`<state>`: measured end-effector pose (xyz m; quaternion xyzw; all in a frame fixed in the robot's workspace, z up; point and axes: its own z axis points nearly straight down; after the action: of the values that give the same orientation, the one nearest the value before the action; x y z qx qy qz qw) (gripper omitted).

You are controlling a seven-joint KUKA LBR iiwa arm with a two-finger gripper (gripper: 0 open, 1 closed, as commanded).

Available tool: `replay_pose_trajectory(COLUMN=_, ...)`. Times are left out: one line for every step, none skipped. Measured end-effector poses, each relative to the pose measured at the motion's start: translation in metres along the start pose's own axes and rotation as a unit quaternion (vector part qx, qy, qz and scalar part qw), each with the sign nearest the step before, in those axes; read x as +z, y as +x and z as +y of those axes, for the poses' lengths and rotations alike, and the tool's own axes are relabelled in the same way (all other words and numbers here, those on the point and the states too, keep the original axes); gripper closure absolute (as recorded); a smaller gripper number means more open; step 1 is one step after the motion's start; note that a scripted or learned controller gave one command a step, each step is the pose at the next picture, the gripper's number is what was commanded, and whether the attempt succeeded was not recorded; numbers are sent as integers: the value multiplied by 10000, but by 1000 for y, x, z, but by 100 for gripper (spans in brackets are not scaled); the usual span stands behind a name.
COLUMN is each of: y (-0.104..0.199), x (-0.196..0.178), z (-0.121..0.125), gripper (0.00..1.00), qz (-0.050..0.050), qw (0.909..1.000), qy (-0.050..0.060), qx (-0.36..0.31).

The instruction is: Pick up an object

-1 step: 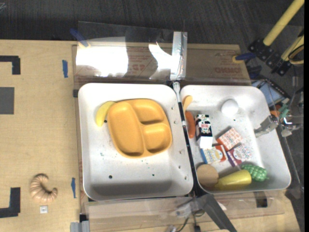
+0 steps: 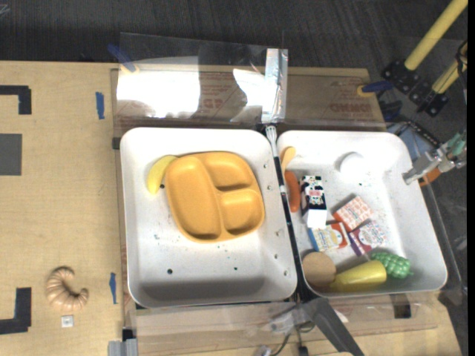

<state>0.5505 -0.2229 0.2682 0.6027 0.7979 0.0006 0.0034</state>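
The right bin (image 2: 386, 143) holds several small items. An orange carrot-like stick (image 2: 292, 185) lies along its left wall, beside a black and white carton (image 2: 314, 190) and a white and blue box (image 2: 320, 228). Two red and white packets (image 2: 353, 213) (image 2: 372, 236) lie near the middle. At the front sit a tan ball (image 2: 319, 267), a yellow vegetable (image 2: 361, 275) and a green bumpy toy (image 2: 394, 264). In the left bin (image 2: 141, 236) an orange divided plate (image 2: 215, 195) lies next to a yellow banana (image 2: 156, 173).
A tan croissant-shaped toy (image 2: 67, 288) lies on the wooden bench, left of the bins. A clear plastic sheet (image 2: 193, 87) stands behind the left bin. A metal bracket with an orange tip (image 2: 435, 166) sits at the right bin's right rim. Yellow poles (image 2: 438, 24) cross the top right.
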Motion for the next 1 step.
replay_pose_trajectory(y=75, x=139, z=-55, gripper=0, qz=39, qw=9920, qy=62, qx=1262)
